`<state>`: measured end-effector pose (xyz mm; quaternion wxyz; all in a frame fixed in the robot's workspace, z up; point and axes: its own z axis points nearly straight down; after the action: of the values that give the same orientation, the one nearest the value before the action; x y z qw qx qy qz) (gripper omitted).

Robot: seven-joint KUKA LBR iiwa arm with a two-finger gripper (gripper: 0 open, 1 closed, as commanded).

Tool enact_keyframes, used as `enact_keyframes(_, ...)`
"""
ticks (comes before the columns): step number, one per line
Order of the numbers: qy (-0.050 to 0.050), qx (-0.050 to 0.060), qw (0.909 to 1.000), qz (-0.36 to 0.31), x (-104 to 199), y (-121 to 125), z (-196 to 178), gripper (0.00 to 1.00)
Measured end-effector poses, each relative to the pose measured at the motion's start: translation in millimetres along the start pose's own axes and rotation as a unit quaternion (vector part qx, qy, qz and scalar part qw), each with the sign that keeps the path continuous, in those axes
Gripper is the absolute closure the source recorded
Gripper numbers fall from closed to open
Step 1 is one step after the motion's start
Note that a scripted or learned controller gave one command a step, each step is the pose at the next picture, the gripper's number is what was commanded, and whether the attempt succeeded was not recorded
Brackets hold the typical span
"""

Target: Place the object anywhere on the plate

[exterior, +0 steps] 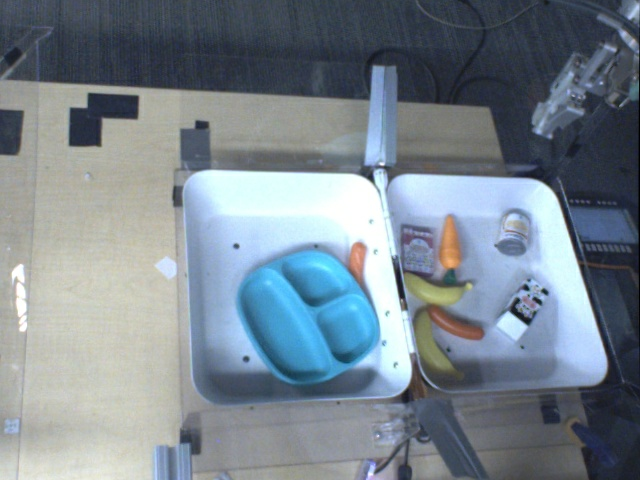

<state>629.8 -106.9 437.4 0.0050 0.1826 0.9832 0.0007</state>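
A blue three-compartment plate (308, 316) lies in the left bin (215, 268) with nothing on it. Just past its upper right rim, a small orange piece (358, 261) rests on the bin floor by the divider. In the right bin (570, 268) lie a carrot (450, 241), a red-and-white packet (418, 249), a small can (513, 233), two bananas (437, 289) (432, 343), a red sausage (456, 323) and a black-and-white carton (525, 308). My gripper (560, 108) hangs high beyond the right bin's far right corner, away from all of them, with nothing seen in it.
A metal post (383, 118) rises at the far end of the divider between the bins. Cables (480, 13) trail over the dark floor behind the bench. The wooden bench top (90, 298) stretches to the left of the bins.
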Motion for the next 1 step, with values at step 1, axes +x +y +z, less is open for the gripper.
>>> enact_keyframes(1,-0.006,-0.002,1.0000,-0.001,-1.1,1.9,-14.0,1.00)
